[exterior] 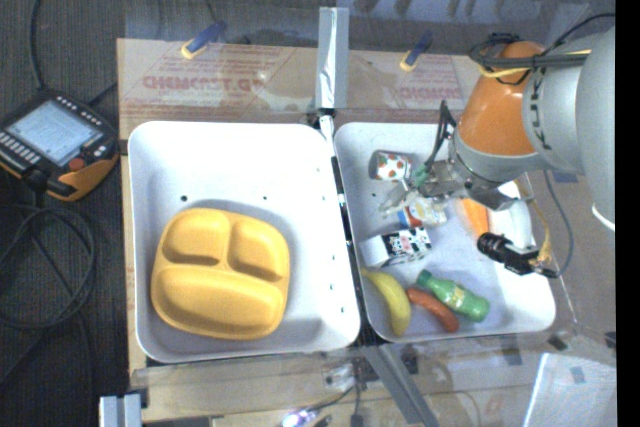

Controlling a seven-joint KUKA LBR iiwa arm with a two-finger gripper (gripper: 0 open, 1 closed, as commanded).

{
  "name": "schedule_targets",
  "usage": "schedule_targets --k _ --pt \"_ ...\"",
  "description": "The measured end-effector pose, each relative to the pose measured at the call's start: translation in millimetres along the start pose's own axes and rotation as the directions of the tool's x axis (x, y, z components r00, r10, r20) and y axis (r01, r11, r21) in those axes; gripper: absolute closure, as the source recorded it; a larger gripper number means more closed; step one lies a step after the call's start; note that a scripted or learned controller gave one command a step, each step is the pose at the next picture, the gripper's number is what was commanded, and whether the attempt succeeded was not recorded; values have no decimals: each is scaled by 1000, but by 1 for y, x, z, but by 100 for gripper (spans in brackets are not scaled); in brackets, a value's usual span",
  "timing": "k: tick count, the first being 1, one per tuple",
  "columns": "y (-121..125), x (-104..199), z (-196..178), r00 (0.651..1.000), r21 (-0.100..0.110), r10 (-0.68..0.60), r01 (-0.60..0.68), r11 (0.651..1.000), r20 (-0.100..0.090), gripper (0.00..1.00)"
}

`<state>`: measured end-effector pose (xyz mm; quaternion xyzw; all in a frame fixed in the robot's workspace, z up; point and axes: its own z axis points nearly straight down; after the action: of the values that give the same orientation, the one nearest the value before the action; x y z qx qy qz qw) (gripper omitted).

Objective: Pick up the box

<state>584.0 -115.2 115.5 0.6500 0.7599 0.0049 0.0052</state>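
Observation:
The box [404, 244] is small and white with black markings, lying in the middle of the right bin [540, 310]. My gripper [424, 199] hangs low in that bin, just above and slightly right of the box, over a small clutter of blue and white bits [411, 214]. The orange-banded wrist [497, 120] hides much of the gripper from above. Nothing can be seen held in it.
A white can with red spots [389, 165] lies at the right bin's back left. A banana [391, 300], a green bottle [456, 295] and a red-orange piece [436, 310] lie along its front. An orange item [476, 215] is beside the gripper. The left bin [145, 155] holds a yellow tray [221, 272].

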Motion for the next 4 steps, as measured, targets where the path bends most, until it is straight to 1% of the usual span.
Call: schedule_targets --k 1,2,3,4 --pt "61 -22 29 998 28 56 -56 998 -4 0" --pt "69 -9 30 966 79 257 -257 963 17 0" --pt "0 10 26 997 5 75 -75 997 3 0" --pt "3 10 14 997 -2 75 -75 997 0 100"
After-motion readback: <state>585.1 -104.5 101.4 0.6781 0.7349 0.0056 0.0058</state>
